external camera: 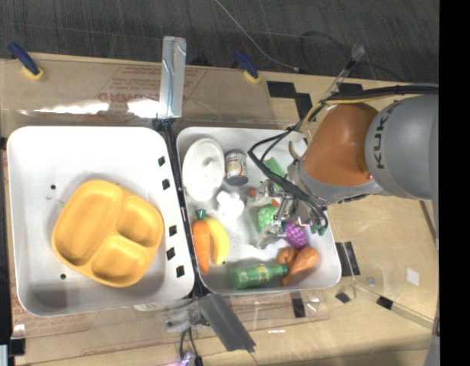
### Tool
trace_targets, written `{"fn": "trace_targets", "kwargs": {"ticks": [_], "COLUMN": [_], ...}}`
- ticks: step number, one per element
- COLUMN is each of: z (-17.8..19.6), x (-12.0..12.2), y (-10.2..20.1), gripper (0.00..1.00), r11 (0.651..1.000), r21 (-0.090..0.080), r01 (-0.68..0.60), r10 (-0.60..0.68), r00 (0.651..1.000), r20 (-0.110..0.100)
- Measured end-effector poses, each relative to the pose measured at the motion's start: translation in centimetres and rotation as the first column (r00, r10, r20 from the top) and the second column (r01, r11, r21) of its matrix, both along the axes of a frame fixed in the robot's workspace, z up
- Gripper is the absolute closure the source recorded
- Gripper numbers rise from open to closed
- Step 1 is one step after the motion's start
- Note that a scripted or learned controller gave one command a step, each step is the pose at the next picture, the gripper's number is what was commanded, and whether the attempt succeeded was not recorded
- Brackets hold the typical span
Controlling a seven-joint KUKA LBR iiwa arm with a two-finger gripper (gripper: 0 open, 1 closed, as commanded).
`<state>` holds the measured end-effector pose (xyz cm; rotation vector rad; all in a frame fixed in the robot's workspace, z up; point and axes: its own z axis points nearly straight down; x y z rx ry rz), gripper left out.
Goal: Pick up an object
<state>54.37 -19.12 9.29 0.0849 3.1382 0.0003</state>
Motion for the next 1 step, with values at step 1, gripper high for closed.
{"fn": "trace_targets", "kwargs": {"ticks": [1], "z": [-0.02], "x": [-0.17], "y": [0.62], "gripper": [0.0], "r11": [0.997], "r21": [0.001], "r01": [0.082], "r10": [-0.082], "r00": [0.997], "r20": [-0.003]}}
